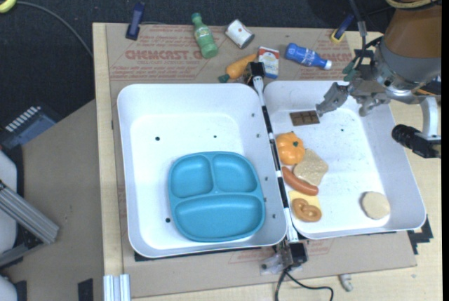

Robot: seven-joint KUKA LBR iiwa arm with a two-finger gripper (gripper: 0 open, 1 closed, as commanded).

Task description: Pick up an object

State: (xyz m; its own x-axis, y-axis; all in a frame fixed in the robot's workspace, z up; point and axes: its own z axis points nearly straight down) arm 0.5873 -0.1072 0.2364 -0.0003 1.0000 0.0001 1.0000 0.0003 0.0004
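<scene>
The right bin (393, 152) holds a small brown chocolate piece (304, 118), an orange pepper (289, 147), a bread slice (311, 170), a red sausage (300, 182), a pretzel-like orange piece (306, 209) and a pale round biscuit (375, 205). My gripper (346, 106) hangs over the far part of this bin, just right of the chocolate piece. It is open, with its fingers spread and nothing between them.
The left bin (140, 124) carries a blue divided plate (216, 194). Behind the bins on the board lie a green bottle (204, 36), a white can (239, 33), a blue bottle (307, 56), a small carton (268, 61) and a carrot (238, 68).
</scene>
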